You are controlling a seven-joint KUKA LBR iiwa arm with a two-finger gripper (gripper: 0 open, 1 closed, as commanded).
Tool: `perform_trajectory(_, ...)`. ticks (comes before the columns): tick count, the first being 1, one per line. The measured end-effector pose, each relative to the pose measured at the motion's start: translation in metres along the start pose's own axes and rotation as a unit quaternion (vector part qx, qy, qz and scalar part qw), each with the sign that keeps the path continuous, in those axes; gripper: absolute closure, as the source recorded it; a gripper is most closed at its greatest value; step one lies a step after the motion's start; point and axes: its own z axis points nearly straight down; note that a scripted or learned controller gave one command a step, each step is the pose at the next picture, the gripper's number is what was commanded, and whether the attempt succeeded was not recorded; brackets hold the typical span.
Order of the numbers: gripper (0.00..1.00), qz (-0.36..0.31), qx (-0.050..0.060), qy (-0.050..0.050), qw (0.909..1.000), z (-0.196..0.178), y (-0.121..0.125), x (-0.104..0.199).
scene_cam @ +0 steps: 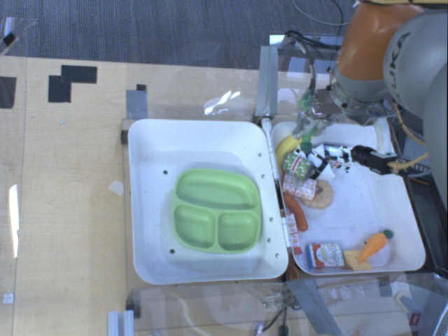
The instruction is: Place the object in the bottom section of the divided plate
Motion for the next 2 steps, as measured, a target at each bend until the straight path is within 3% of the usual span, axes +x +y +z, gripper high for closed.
perform_trajectory(1, 1.00, 0.041, 0.001, 0.001, 0.9992, 0.035, 0.001, 0.033)
perform_trajectory(2, 1.00, -0.077, 0.000, 0.001, 0.9970, 0.000, -0.022, 0.096)
